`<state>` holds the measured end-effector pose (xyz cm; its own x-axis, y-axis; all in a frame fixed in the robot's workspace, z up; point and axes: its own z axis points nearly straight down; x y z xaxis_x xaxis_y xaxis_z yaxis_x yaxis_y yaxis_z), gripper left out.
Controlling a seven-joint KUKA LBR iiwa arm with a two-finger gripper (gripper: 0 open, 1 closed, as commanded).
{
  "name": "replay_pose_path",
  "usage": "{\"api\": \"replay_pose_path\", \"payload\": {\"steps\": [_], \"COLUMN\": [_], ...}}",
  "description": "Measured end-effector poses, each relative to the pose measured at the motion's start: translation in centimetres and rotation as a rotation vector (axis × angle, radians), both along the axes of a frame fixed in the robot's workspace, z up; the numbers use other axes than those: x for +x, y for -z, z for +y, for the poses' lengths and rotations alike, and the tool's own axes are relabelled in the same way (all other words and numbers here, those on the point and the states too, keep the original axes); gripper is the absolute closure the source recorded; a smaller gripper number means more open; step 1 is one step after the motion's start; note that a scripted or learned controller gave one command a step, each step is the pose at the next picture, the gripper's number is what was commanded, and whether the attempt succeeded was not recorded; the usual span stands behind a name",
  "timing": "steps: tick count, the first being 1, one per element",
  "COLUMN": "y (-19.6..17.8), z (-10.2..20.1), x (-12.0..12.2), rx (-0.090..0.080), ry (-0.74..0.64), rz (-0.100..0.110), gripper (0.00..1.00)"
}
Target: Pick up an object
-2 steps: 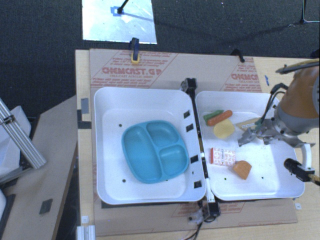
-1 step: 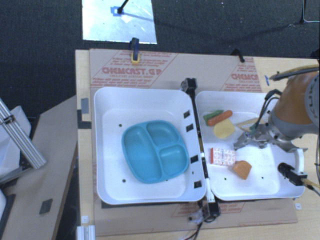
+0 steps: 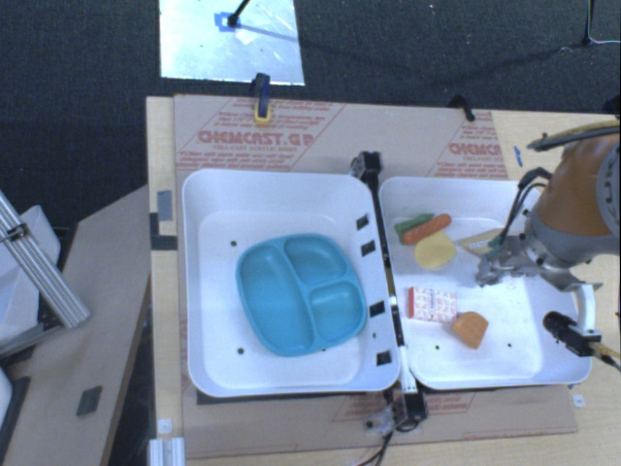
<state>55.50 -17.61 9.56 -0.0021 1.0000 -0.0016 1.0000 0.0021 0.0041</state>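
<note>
Beside the blue sectioned plate (image 3: 296, 294), the right bin (image 3: 524, 362) holds a carrot-like orange and green piece (image 3: 425, 227) lying with its long axis slanting up to the right, a round yellow disc (image 3: 435, 251), a flat red-printed packet (image 3: 431, 304) and an orange wedge (image 3: 470, 329). Farther from the plate, the gripper (image 3: 492, 269) hangs over bare bin floor; whether it is wide or narrow cannot be told.

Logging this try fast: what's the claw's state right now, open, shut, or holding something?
Claw: cannot be told; it sits low in the right bin, beside the yellow round piece, with nothing visibly held.
</note>
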Motion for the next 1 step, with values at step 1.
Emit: {"api": "replay_pose_path", "payload": {"steps": [1], "y": [-6.28], "z": [-0.44], "x": [0.71], "rx": [-0.001], "ry": [-0.002], "rz": [-0.004], "gripper": [1.0]}}
